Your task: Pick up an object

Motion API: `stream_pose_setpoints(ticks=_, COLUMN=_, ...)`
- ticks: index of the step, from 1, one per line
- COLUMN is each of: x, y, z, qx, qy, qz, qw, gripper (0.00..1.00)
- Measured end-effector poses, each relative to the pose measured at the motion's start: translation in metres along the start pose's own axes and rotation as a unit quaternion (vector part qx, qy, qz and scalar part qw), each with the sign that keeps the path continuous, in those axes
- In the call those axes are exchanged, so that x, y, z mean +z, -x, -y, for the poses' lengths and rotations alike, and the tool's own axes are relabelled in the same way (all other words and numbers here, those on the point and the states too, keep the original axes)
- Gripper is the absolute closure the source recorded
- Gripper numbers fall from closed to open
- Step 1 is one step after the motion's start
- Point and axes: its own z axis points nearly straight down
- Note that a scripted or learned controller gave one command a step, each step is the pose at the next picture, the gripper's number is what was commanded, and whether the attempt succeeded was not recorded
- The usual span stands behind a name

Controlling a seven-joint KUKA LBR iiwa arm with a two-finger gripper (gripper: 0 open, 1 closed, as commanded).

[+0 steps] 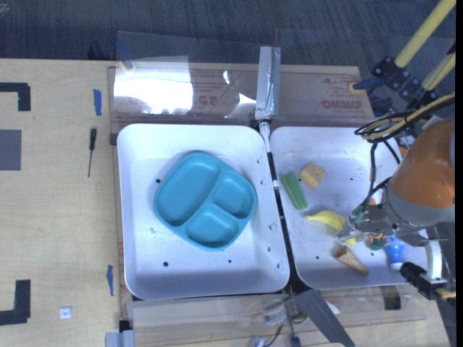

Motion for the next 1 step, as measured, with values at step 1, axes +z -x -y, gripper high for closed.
stream_pose_setpoints(ticks=1, x=-0.1432, y=-0.0699, z=-0.0036, qx=0.035, qy=0.003, qz=-0.001, qw=0.9994, gripper=1.0)
